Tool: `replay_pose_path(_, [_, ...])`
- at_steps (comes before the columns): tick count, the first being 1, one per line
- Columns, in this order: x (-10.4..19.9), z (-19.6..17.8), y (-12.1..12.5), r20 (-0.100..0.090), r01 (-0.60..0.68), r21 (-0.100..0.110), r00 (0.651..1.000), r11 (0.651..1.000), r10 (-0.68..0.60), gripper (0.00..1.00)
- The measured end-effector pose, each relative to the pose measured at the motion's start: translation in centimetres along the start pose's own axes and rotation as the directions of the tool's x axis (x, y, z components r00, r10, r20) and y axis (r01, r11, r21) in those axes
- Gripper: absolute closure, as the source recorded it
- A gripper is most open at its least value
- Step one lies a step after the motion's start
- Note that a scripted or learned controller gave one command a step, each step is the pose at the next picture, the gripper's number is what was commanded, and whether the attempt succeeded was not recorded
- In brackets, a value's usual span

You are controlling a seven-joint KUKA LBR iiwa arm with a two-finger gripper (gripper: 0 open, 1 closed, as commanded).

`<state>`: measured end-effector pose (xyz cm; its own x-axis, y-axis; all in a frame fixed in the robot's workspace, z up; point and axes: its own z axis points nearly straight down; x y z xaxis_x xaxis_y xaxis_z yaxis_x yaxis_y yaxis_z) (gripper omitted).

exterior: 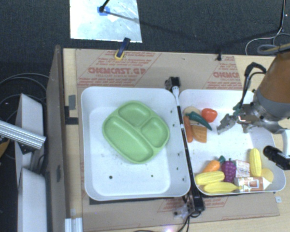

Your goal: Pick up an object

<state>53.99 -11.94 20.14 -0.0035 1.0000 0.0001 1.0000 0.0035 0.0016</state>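
So the gripper point(225, 124) hangs over the right bin point(232, 99), and I honestly can't tell from up here how it's set. Closest grab is the little toy food cluster at the bin's left wall: a tomato point(209, 114) just left of the tip, small, round and red, with a green pepper point(198, 118) right beside it, long axis slanting down-right.
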Motion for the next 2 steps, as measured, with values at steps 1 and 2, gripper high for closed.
replay_pose_path(1, [-0.8, 4.6, -0.1, 0.000, -0.003, 0.003, 1.000, 1.000, 0.003, 0.00])
replay_pose_path(2, [-6.5, 10.9, -4.3, -0.004, 0.003, -0.001, 1.000, 1.000, -0.003, 0.00])
